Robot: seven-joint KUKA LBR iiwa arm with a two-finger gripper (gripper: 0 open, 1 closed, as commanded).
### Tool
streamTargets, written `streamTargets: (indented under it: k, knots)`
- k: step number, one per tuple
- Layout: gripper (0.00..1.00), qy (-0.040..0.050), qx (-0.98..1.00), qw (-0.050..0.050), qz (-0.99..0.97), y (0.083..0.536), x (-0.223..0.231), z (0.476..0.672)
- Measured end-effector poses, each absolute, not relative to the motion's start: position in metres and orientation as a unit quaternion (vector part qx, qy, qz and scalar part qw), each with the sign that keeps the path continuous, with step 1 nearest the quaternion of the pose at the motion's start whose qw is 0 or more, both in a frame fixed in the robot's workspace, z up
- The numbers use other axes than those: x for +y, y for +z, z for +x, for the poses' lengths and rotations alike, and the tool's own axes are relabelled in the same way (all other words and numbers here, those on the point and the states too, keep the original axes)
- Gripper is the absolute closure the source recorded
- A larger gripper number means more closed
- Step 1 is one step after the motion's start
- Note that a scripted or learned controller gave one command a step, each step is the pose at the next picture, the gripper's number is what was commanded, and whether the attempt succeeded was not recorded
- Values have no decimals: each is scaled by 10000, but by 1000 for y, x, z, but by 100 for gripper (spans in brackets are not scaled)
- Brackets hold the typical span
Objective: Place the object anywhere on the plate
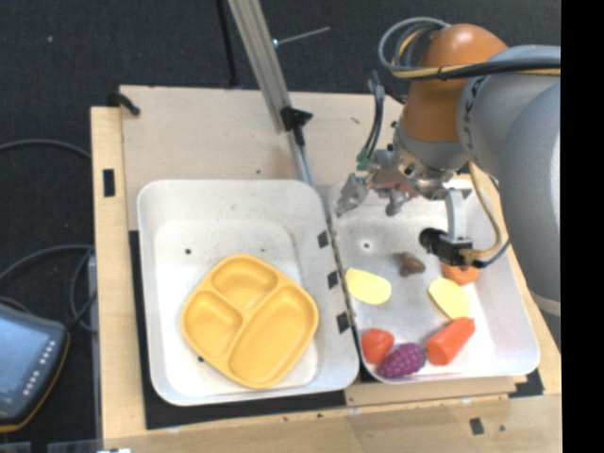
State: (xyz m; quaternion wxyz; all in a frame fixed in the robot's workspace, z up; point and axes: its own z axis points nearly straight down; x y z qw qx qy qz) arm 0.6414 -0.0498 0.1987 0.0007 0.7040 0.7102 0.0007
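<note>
Dark carpet surrounds a pale wooden desk (217,130) carrying two shallow white bins side by side. From above, the left bin (165,215) holds a yellow sectioned plate (250,321), resting flat with three compartments. The right bin (514,347) holds scattered toy foods: a pale yellow piece (368,287) near the divider, a small brown object (411,264), another yellow piece (450,298), an orange piece (460,274), a carrot-like orange piece (450,341), a red piece (377,344) and a purple grape cluster (403,360) along the near wall. The grey arm (514,111) reaches in from the right; its jaws (373,196) hover over the right bin's far end, and whether they are spread or closed cannot be told.
</note>
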Motion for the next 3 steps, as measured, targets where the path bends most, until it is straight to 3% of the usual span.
streamTargets:
  k: [1,2,3]
  knots:
    - [100,10,7093,11,7049,212,-54,640]
    - [100,14,7100,2,7042,221,7,651]
    - [100,47,7105,22,7037,348,102,652]
